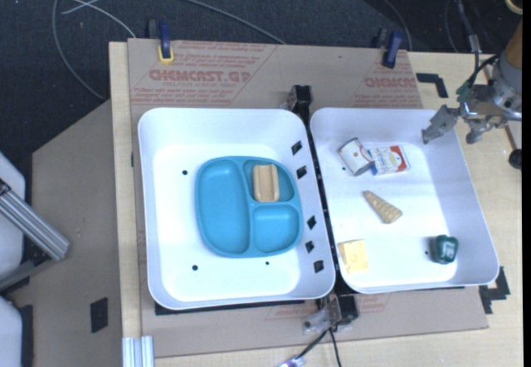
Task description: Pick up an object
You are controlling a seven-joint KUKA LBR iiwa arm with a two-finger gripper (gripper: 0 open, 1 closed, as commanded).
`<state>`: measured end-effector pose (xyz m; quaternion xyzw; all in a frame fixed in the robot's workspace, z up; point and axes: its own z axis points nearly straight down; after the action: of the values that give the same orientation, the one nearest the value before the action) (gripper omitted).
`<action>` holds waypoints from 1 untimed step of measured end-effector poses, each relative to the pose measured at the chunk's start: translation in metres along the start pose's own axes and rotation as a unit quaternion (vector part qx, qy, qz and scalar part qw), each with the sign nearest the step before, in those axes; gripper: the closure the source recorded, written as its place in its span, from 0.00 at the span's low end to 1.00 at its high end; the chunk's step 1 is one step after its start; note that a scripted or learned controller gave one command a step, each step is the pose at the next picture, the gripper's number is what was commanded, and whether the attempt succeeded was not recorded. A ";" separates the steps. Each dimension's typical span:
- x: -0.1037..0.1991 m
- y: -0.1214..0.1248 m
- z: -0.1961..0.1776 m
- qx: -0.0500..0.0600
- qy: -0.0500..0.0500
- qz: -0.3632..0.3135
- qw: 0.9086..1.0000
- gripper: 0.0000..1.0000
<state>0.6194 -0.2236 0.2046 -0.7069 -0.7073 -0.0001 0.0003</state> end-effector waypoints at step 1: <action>0.004 0.002 0.062 0.003 0.001 -0.001 1.000 0.00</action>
<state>0.6216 -0.2198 0.1423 -0.7065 -0.7077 0.0011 0.0027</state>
